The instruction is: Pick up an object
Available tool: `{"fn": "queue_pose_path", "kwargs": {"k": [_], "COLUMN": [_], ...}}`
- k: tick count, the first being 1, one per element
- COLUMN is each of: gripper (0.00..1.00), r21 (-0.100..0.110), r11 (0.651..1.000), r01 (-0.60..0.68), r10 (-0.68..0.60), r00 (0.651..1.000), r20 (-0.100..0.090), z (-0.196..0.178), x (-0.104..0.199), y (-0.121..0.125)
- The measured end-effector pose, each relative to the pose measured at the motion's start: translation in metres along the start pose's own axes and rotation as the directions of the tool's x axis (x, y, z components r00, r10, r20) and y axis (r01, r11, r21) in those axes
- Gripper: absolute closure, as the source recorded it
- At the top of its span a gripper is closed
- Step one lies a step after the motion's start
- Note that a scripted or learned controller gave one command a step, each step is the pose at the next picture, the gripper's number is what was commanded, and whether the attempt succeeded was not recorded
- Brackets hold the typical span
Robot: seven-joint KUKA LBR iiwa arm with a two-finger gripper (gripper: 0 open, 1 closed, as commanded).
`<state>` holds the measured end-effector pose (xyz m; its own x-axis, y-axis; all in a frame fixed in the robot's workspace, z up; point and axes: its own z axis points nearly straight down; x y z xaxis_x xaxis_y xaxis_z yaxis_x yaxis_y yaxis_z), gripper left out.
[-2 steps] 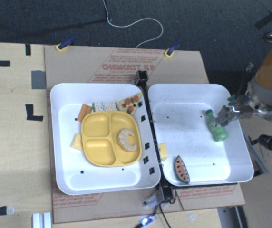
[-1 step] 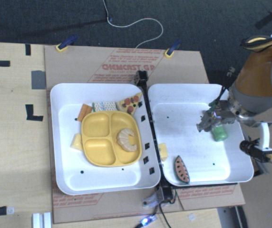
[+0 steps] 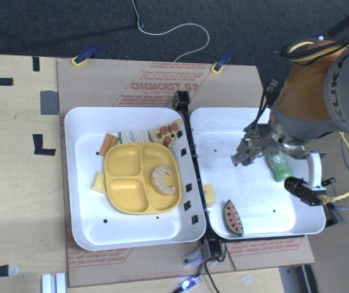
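Green plastic bottle-shaped object (image 3: pixel 279 166) lies at the right bin's (image 3: pixel 257 227) right side, just beside the pincer (image 3: pixel 245 153), likely the pick target. Pincer state: cannot tell. Watermelon-slice toy (image 3: pixel 233 217) sits near the front wall.

Bright even light from above, white bins (image 3: pixel 77 163) shine a little, soft small shadows, picture a bit fuzzy, dark top strip
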<state>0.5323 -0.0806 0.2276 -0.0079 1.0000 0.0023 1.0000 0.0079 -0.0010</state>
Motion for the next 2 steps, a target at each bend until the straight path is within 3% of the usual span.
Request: {"fn": "queue_pose_path", "kwargs": {"k": [1, 2], "gripper": [1.00, 1.00], "r21": [0.003, 0.000], "r11": [1.000, 1.000], "r01": [-0.003, -0.004], "r10": [0.003, 0.004], "r00": [1.000, 1.000], "r20": [0.001, 0.001], "z": [0.008, -0.007], "x": [0.045, 0.058], "y": [-0.011, -0.007]}}
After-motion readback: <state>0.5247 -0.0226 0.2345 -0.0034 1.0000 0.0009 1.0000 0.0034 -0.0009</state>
